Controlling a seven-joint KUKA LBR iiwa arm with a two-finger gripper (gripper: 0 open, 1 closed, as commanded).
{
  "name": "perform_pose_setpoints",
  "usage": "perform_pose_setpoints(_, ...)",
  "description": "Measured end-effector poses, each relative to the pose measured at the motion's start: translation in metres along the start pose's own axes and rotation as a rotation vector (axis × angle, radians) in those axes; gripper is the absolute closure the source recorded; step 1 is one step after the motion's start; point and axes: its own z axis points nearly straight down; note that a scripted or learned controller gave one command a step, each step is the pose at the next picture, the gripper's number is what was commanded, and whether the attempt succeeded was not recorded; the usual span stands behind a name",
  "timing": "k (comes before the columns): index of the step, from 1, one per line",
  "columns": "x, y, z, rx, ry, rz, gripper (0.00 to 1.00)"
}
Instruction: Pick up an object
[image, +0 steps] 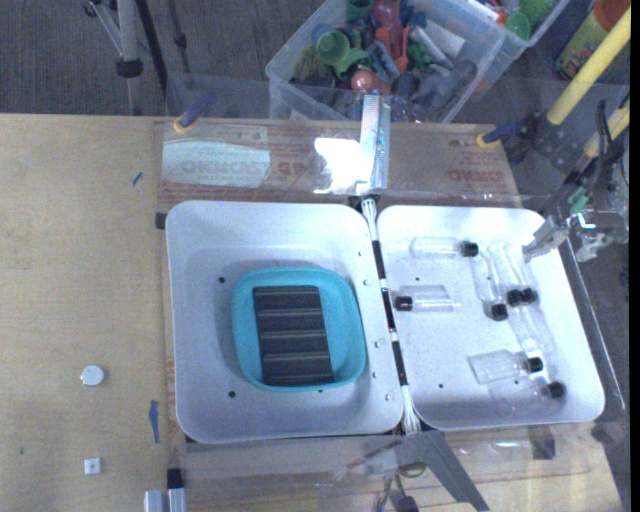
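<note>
The right bin (580, 330) holds several clear vials with black caps. One vial (438, 247) lies near the back and another vial (428, 298) lies by the left wall. Two more stand close together at the middle right (507, 275), and a pair lies at the front right (497, 368). The left bin (200, 250) holds a teal tray (245, 310) with a dark ribbed block (292, 335) in it. My gripper (556, 230) appears as a small metal part over the right bin's back right corner, apart from the vials.
A clear tub of coloured toys (400, 50) stands behind the bins. A metal bracket (373, 140) rises at the back between them. A white disc (92, 375) lies on the bench at left. Cables and clamps crowd the right edge (600, 190).
</note>
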Motion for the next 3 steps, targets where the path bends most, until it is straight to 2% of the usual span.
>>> perform_pose_setpoints(1,0.006,0.015,0.131,-0.01,0.009,0.078,0.0)
perform_pose_setpoints(2,0.004,0.017,0.116,-0.018,0.004,0.078,1.0)
perform_pose_setpoints(3,0.04,0.056,0.053,-0.003,-0.002,0.167,1.0)
